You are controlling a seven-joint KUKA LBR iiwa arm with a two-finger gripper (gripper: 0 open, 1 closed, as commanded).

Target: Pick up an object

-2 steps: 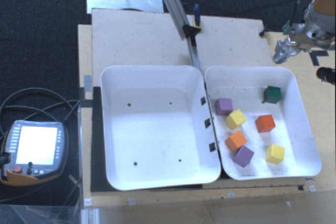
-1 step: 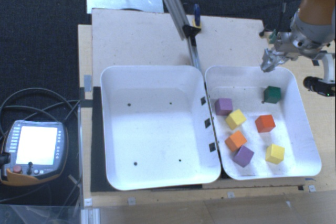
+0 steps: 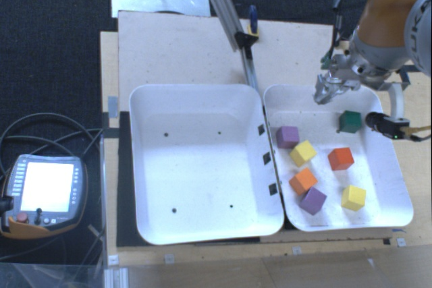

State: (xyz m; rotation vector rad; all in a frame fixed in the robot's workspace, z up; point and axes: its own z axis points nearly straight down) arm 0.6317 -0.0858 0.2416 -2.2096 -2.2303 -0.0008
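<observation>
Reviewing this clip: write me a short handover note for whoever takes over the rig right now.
Gripper: hovering over the back of the right bin, nothing visible between its fingers.
Objects, all in the right bin: green cube nearest the gripper, purple cube, yellow cube, red-orange cube, orange cube, second purple cube, second yellow cube.
Left bin: nothing to report.
Done: no pick yet.
Left: descend on one cube, likely the green one, close, lift.
</observation>
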